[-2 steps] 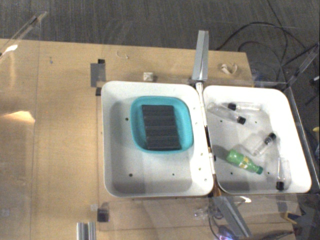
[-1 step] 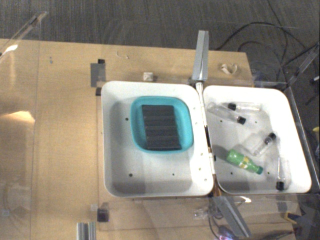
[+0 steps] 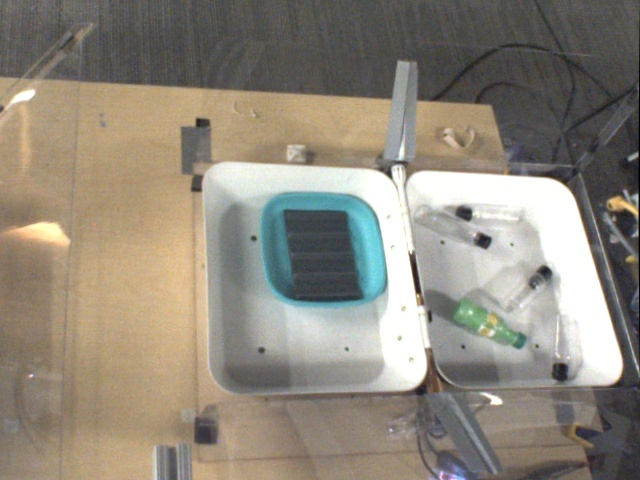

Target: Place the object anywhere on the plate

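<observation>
Green bottle [image 3: 488, 324] lies apart from teal plate [image 3: 323, 247].

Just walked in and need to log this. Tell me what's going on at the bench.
Nothing is being handled right now. The teal plate, with a dark ridged insert, sits in the left bin. The right bin holds a green bottle and several clear vials with black caps, so no object has reached the plate yet.
</observation>
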`<action>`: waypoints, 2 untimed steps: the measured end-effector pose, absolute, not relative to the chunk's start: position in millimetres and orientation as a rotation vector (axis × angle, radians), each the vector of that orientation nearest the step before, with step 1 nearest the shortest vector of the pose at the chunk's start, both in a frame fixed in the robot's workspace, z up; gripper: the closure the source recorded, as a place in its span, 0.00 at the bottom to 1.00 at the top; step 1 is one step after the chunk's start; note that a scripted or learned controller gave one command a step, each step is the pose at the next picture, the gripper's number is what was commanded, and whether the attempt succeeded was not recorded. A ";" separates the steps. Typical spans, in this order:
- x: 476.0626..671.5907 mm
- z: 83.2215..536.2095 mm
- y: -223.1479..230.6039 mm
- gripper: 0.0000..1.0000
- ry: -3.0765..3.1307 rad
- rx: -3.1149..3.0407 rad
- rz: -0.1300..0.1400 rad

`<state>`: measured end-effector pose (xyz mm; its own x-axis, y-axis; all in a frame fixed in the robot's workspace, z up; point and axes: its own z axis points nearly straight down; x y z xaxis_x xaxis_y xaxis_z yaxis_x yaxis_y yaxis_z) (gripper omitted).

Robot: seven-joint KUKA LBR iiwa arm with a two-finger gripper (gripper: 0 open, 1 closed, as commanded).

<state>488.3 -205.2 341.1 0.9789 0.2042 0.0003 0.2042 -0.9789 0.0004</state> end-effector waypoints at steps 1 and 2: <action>488.3 341.3 -205.3 0.00 0.322 3.124 0.001; 488.2 341.3 -205.3 0.00 0.322 3.125 0.001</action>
<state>488.2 -205.3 341.3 0.9790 0.2039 0.0005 0.2039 -0.9790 0.0006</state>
